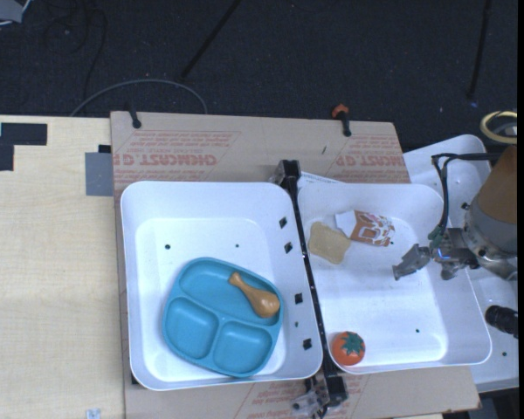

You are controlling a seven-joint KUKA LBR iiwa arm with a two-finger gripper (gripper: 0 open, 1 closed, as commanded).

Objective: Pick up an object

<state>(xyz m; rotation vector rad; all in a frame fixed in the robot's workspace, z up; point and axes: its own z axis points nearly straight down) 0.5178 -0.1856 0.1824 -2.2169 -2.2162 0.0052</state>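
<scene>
In the right bin [419, 343] lie a pale tan sponge-like block [328, 243], a white packet with orange-brown print [370, 227] and an orange tomato-like toy [348, 347] at the front left corner. The gripper [412, 263] hangs over the bin's right part, to the right of the packet, with nothing visible between its fingers. In the left bin [148, 225] a blue divided plate [220, 317] carries a tan drumstick toy [254, 295].
A black divider [299, 269] runs between the two bins. Brown cardboard [244, 151] lies under and behind them. The grey arm with its orange band [498, 208] enters from the right over the bin's right rim.
</scene>
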